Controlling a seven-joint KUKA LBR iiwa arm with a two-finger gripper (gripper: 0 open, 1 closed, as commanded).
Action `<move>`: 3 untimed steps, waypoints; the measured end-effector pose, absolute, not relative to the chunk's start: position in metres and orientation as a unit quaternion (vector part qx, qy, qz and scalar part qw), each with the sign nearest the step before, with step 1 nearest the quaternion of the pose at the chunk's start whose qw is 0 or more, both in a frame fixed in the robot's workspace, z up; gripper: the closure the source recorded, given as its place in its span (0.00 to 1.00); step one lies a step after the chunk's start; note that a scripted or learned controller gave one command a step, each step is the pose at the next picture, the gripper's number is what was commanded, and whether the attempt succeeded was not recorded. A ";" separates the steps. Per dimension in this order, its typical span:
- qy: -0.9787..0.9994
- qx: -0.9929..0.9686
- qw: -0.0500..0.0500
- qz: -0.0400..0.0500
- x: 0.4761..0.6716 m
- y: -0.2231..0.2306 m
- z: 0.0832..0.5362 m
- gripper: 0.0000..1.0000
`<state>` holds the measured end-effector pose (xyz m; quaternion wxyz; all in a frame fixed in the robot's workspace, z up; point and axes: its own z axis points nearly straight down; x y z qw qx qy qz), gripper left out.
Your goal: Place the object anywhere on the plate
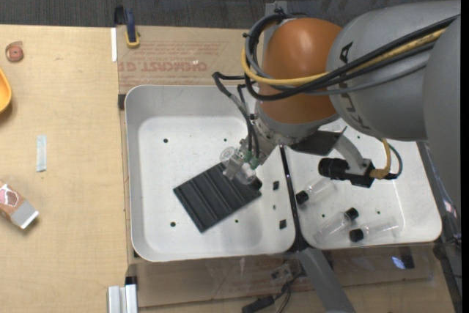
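Left bin, nearest rim at 6 o'clock: a dark ribbed plate is seen lying flat and askew near the bin's centre. Open white floor is left between the plate and the near rim and the 9 o'clock wall. Bare floor is also left towards 11 o'clock, marked by a few small black spots.

At the plate's 1 o'clock corner a clear plastic object is seen over the plate's edge, directly under the gripper. Whether it rests on the plate or is lifted cannot be told. How far the gripper is opened, and whether the object is gripped, cannot be told either, as the tip is crowded by cables and the wrist.

Right bin, touching the left bin along the shared wall: two clear bottles with black caps are seen near its 6 o'clock rim, and a third clear bottle lies at 9 o'clock beside the divider. Much of this bin is overhung by the arm, whose orange band is seen above both bins.

Beyond the far rims, a cardboard sheet is held by a blue clamp. At 9 o'clock, the open wooden bench is scattered with small items.
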<state>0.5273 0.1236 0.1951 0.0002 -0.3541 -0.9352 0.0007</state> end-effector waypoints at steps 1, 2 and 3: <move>-0.938 -0.345 0.000 0.000 0.555 0.116 0.209 1.00; -0.979 -0.204 0.001 0.000 0.527 0.086 0.193 1.00; -0.989 -0.148 -0.001 0.000 0.562 0.149 0.234 1.00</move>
